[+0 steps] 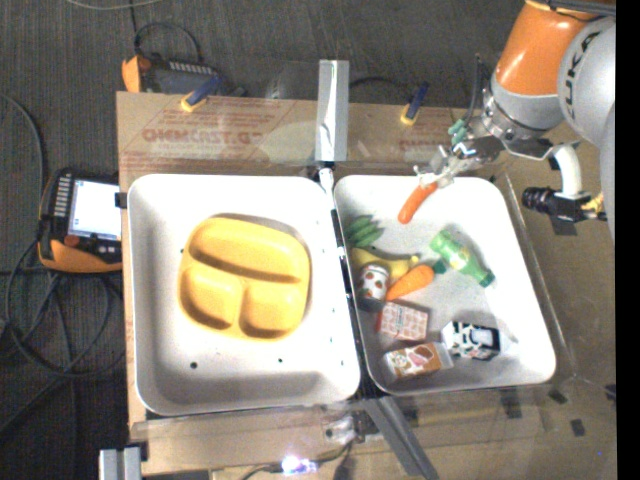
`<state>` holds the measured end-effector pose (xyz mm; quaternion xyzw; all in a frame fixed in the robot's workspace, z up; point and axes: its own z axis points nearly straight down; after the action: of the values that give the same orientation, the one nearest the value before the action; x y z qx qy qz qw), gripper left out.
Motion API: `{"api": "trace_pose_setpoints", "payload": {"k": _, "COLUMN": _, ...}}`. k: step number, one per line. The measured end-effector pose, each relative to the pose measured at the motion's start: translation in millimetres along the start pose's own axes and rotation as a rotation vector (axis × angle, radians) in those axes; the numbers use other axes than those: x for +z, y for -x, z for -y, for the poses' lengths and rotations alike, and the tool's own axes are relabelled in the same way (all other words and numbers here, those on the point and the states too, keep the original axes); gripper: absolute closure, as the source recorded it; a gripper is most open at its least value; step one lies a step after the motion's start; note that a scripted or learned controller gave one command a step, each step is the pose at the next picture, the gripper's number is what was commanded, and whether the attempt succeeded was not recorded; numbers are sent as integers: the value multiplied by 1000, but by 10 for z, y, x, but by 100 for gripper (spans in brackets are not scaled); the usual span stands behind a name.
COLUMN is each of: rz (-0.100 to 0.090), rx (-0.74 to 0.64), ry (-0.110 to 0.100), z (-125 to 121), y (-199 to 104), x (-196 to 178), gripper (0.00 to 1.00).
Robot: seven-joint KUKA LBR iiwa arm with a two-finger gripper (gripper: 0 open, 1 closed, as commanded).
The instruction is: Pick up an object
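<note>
Holding yellow tray [245,275], left bin [150,368]

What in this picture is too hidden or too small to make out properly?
- Tool: tiny in the camera view; whether it grips the orange carrot-like piece below it is unclear.
- Arm: cut off by the top and right edges.
- Small cartons: labels too small to read.
- Yellow tray: hides the left bin's floor beneath it.

The counter [250,133], brown board with faint red lettering, carries two shallow white bins side by side: left bin [150,298], right bin [520,258], rims touching at the middle. At its far edge sit two clamps, perhaps, one blue-yellow [200,91], one [414,104] smaller.
</note>
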<state>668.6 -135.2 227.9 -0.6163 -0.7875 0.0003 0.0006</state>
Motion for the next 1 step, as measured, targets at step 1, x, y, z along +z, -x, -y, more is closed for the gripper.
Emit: {"api": "trace_pose_setpoints", "payload": {"k": 1, "rz": 0, "rx": 121, "ry": -1, "z": -13, "y": -66, "x": -3, "gripper": 100}}
